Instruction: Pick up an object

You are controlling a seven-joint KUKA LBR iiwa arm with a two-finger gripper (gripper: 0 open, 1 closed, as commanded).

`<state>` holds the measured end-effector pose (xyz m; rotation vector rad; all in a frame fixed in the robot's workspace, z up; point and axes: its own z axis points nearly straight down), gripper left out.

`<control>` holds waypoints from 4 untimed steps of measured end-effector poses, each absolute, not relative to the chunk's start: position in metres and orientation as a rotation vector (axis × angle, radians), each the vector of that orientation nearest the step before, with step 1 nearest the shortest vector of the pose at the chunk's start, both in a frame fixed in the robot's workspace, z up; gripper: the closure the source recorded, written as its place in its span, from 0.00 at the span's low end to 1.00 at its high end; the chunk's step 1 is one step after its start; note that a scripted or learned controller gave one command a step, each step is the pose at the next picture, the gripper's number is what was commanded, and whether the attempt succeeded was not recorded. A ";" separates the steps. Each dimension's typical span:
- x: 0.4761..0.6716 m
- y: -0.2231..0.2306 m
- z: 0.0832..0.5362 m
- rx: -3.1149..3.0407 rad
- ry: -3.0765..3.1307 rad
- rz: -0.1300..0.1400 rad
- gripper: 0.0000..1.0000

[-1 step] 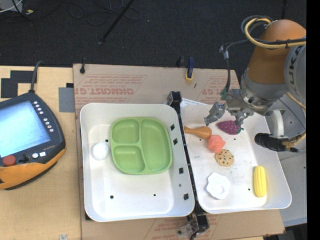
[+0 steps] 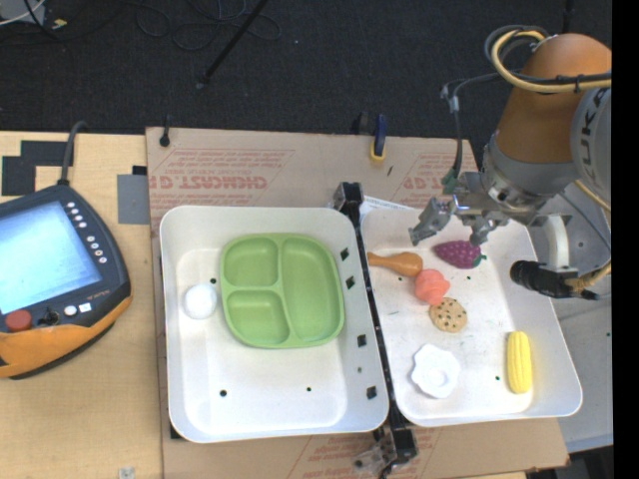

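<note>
you have the gripper (image 2: 456,226) hanging over the right bin (image 2: 559,387), near its 12 o'clock edge, with the fingers spread apart and nothing between them. one finger (image 2: 429,223) sits out toward 9 o'clock, the other (image 2: 483,230) toward 3 o'clock, and the grapes (image 2: 457,254) lie just below that gap, at 6 o'clock from the gripper. that straddle looks deliberate: my guess is the open fingers are lined up to come down either side of the purple bunch, so treat that as the likely pick.

around it the bin is crowded. the drumstick (image 2: 396,262) lies at 9 o'clock from the grapes, the pink piece (image 2: 431,285) just beside them at 7 o'clock, the cookie (image 2: 448,315) further toward 6 o'clock, the egg (image 2: 436,371) near the bin's 6 o'clock rim, and the corn (image 2: 518,361) well apart at 4 o'clock. the pink piece is the neighbour most likely to get nudged if the left finger lands wide.

the left bin (image 2: 190,387) holds the green tray (image 2: 282,290) and a white ball (image 2: 199,301) at its 9 o'clock side; both are out of the way.

the pick is not yet made. you cannot tell from this slant how high the fingertips sit above the grapes.
</note>
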<state>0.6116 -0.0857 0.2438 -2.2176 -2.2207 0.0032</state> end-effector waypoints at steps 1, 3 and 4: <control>0.616 -0.093 0.193 -2.217 -2.218 0.008 0.00; 0.605 -0.089 0.087 -2.215 -2.218 0.007 0.00; 0.605 -0.091 0.100 -2.223 -2.213 0.004 1.00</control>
